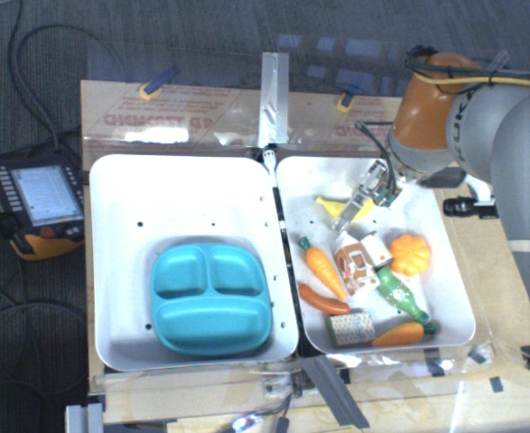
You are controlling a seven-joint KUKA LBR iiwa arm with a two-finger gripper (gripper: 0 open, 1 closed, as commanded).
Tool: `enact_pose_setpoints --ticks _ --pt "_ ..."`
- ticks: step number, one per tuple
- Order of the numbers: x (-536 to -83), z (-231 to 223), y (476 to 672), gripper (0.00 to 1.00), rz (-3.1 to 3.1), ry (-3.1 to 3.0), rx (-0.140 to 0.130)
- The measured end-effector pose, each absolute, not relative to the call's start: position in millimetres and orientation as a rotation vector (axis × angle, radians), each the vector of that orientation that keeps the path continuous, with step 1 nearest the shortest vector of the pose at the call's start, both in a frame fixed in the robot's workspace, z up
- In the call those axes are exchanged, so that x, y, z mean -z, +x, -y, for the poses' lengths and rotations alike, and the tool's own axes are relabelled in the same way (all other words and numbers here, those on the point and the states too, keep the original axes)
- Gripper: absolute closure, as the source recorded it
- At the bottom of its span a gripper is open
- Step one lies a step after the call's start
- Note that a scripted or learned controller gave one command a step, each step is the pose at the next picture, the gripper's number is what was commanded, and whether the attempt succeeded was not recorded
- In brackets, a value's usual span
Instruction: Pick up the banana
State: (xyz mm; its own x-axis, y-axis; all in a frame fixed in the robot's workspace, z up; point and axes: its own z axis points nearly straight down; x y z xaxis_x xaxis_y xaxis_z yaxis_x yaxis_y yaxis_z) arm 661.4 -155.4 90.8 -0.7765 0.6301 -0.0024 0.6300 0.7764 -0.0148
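Nearest, a grater (pixel 350 327) lay at the right bin's (pixel 454 282) six o'clock, while the gripper (pixel 364 198), fingers clamped on the banana (pixel 339 208), held it near twelve o'clock, apparently lifting it.

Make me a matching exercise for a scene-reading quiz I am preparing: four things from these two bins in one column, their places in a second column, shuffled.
Things:
1. blue-green plastic divided tray
2. yellow toy banana
3. orange toy pumpkin
4. green toy bottle

Places:
A. right bin, far part, by the gripper
B. left bin, near part
C. right bin, near right part, lying slanted
D. right bin, right side, past the bottle

Pairs: 1-B, 2-A, 3-D, 4-C
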Motion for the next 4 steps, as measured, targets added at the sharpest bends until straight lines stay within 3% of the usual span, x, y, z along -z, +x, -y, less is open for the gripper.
enact_pose_setpoints --ticks 1,2,3,4 --pt "-91.0 157.9 660.1 0.0 3.049 -0.754 -0.024" --pt "-216.1 151.0 650.6 0.0 3.142 -0.104 0.001" --pt "-129.2 213.5 644.2 0.0 3.124 0.331 0.002" --pt "-285.6 222.9 670.0 0.0 3.134 0.272 0.003"
